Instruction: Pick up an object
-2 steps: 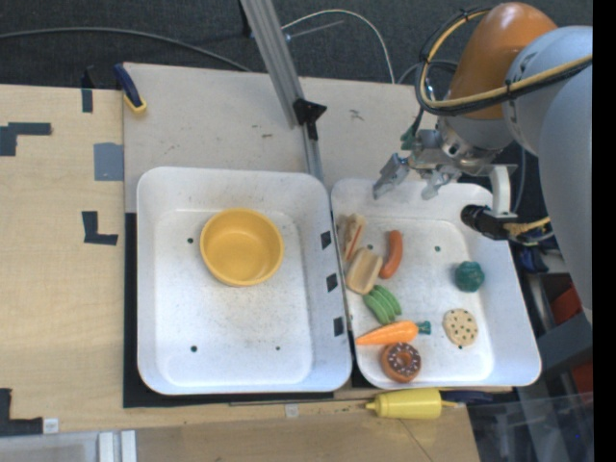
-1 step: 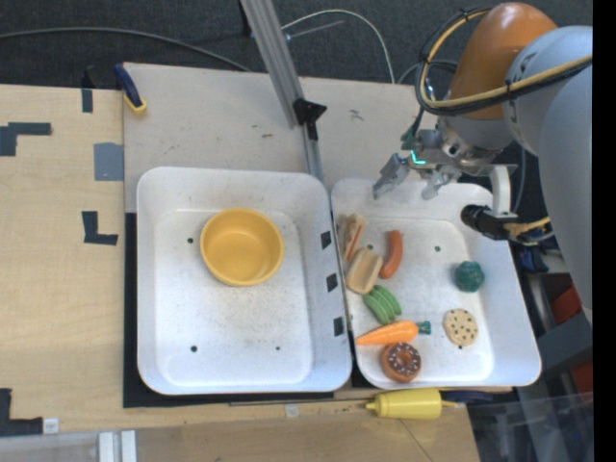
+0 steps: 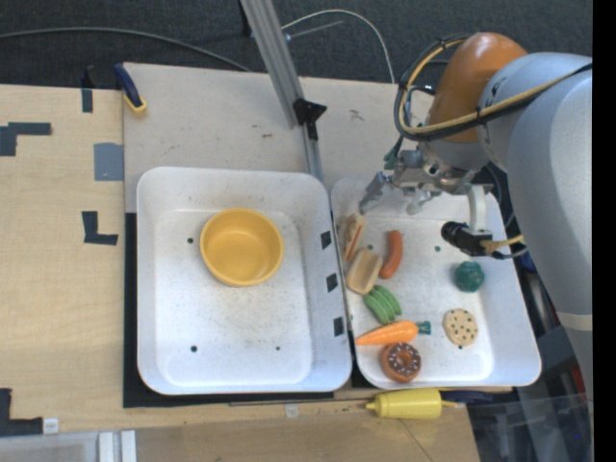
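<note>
Hovering over right bin (image 3: 510, 359) far edge, pincer (image 3: 397, 196) spread open, gripping nothing.

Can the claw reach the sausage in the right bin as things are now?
Probably yes. The claw hangs above the bin's far end, and the sausage lies uncovered nearby, with bare floor between it and the bread.

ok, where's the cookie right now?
The cookie lies in the right bin, near its front right corner, just below the dark green ball and right of the carrot and donut.
</note>
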Controlling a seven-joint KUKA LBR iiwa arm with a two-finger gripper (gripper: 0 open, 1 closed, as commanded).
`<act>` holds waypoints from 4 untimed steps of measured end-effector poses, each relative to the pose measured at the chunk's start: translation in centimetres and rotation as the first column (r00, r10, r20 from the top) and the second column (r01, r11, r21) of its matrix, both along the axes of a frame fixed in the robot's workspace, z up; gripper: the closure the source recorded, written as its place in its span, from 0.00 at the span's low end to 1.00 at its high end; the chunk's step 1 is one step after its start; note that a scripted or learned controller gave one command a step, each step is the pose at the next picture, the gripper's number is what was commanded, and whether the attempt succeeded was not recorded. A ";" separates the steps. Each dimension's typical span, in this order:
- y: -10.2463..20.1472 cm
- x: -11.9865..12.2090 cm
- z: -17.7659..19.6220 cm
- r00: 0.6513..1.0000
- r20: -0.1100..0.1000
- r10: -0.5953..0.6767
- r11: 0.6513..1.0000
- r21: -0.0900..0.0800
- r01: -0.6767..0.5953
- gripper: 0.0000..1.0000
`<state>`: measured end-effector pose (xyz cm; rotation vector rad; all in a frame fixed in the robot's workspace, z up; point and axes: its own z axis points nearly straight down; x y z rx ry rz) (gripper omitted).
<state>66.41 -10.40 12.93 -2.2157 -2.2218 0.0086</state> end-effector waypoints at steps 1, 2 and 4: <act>0.1 -0.1 -4.3 1.000 0.004 0.001 1.000 -0.001 -0.001 0.00; 0.1 0.0 -3.1 1.000 0.005 0.002 1.000 -0.001 -0.002 1.00; 1.2 -0.7 8.1 1.000 0.012 -0.001 1.000 0.000 0.001 1.00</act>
